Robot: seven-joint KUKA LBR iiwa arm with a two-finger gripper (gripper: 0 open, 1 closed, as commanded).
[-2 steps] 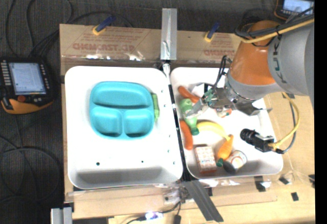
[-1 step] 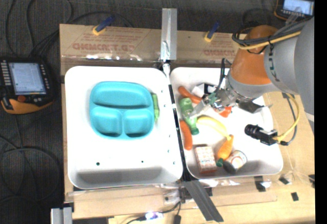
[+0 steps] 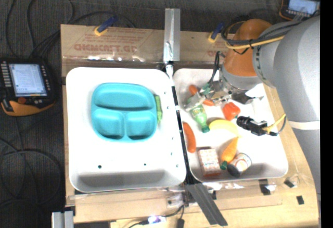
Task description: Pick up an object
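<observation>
My gripper (image 3: 207,96) is low in the back left part of the right bin (image 3: 276,167), among the objects there. A small orange piece (image 3: 193,89) lies just to its left, and another orange bit (image 3: 208,102) sits right under it. In front of the gripper lies a green bottle (image 3: 199,116). To its right are a red-orange pepper (image 3: 230,110) and a yellow banana (image 3: 222,125). I see nothing clearly held.
Also in the right bin are a long orange carrot (image 3: 190,137) by the left wall, a second carrot (image 3: 229,150), a small box (image 3: 208,161) and a can (image 3: 240,163) at the front. The left bin (image 3: 83,169) bears a blue divided tray (image 3: 125,111) with a green item (image 3: 158,107) at its edge.
</observation>
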